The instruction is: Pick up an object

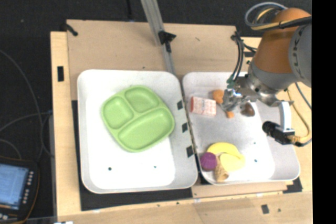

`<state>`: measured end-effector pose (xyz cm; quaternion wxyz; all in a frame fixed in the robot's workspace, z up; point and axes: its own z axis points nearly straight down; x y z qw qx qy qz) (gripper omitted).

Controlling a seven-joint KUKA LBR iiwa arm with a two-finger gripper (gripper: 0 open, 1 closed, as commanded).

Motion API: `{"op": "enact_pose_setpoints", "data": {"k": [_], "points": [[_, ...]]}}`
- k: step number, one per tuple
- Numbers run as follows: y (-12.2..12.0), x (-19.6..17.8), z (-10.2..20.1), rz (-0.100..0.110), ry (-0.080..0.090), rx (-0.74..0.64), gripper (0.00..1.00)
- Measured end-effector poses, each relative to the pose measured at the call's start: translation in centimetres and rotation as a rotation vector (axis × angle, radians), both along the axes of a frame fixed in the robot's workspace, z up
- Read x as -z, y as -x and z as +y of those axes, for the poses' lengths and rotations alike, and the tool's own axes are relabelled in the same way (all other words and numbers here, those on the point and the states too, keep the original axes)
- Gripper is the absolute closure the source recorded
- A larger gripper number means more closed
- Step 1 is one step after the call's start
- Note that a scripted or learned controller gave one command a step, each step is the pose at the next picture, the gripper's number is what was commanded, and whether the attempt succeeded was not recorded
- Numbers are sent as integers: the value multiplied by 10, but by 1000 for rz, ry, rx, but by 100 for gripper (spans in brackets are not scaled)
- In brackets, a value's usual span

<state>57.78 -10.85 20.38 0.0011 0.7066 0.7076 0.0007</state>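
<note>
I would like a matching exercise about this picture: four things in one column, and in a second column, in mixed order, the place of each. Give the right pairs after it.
Things:
1. green divided plate
2. small pink and white box
3. purple ball
4. tool

Places:
A. near the front edge of the right bin, beside a yellow piece
B. over the back part of the right bin, next to an orange piece
C. in the left bin
D. in the right bin, close to its left wall, toward the back

Pairs: 1-C, 2-D, 3-A, 4-B
</note>
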Motion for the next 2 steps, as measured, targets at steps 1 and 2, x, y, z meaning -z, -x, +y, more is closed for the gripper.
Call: {"op": "enact_pose_setpoints", "data": {"k": [1,2], "points": [[-12,-18,49,-1,-2,-6,100],[-21,-13,98,1,-1,-5,100]]}}
